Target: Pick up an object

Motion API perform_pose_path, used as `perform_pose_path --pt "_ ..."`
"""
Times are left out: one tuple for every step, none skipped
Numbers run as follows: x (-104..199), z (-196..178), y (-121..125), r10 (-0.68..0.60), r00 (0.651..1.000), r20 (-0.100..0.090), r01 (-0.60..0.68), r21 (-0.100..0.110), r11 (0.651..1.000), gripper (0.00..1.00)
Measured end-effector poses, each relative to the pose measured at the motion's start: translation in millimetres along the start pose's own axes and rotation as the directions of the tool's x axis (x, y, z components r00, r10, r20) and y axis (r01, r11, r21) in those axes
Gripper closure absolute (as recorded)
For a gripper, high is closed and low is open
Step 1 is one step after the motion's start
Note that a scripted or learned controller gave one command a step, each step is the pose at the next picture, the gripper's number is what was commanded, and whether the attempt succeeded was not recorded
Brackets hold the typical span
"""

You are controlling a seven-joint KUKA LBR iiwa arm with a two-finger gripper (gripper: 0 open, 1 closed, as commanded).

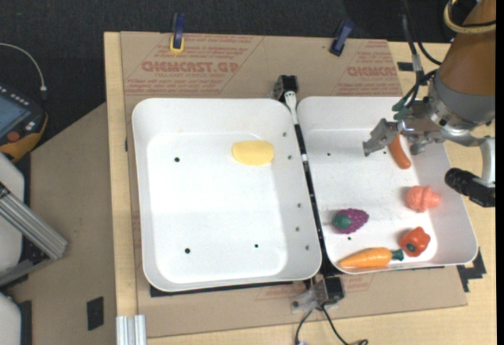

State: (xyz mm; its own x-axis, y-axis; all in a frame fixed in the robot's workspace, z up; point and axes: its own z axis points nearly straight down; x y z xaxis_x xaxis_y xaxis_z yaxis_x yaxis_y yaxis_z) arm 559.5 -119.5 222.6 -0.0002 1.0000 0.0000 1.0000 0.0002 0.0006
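I see the fingers [381,138] spread apart over the right bin [346,111], near its far edge; the gripper [394,139] hangs with a sausage [401,154] just beside one finger, not clamped.

You see two glossy white plastic bins: the left bin [157,202] carries small black dots and one pale yellow oval piece [253,153], while the right bin [339,123] holds an orange-red sausage-shaped piece [401,154], a salmon-pink lumpy piece [423,198], a purple grape cluster with a green top [350,220], a red toy pepper with a green stem [416,241] and an orange toy carrot with a green tip [368,258]. Under them you have a tan cardboard sheet [236,68] printed in faded red lettering, held by two blue clips [178,30] against dark carpet. Your arm's band [472,60] is orange above a grey wrist [465,103].
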Motion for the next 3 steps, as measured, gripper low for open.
perform_pose_path --pt "-20.0 -196.6 -9.8 0.000 1.000 0.006 0.000 -0.020 1.000 0.00" --pt "-18.4 -196.6 -9.7 -0.001 1.000 0.003 0.001 -0.005 1.000 1.00" --pt "-80.0 -102.7 -43.4 0.008 1.000 -0.001 -0.008 0.010 1.000 1.00"
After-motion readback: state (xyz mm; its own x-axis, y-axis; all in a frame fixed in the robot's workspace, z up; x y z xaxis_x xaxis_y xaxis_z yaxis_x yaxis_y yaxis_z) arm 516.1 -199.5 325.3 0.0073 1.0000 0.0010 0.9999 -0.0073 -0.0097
